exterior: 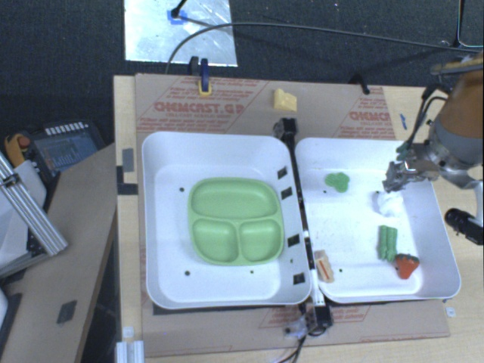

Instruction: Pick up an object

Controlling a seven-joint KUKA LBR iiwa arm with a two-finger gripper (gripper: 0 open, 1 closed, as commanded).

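Two shallow white bins sat side by side on the bench. The left bin [162,203] held a pale green plate [234,219] with three compartments, one wide section on the far side and two smaller ones on the near side, nothing lying in any of them. The right bin [355,153] held the loose objects, and the gripper [397,174] hung over its far right part, reaching in from the view's right; whether it was released or clenched could not be told, and nothing could be seen held in it.

Placed from the gripper: a small white lump [389,203] lay just below it toward the near side, very close, though contact could not be made out; its shape was too blurred to give a long axis. A round green piece [337,181] lay to the view's left of the gripper. A green bundle of sticks [387,242] lay farther toward the near side, its long axis running far to near, almost straight; a red-orange piece [407,266] sat just beyond the bundle's near end. A tan block [324,267] lay well away from the gripper, at the bin's near left wall.
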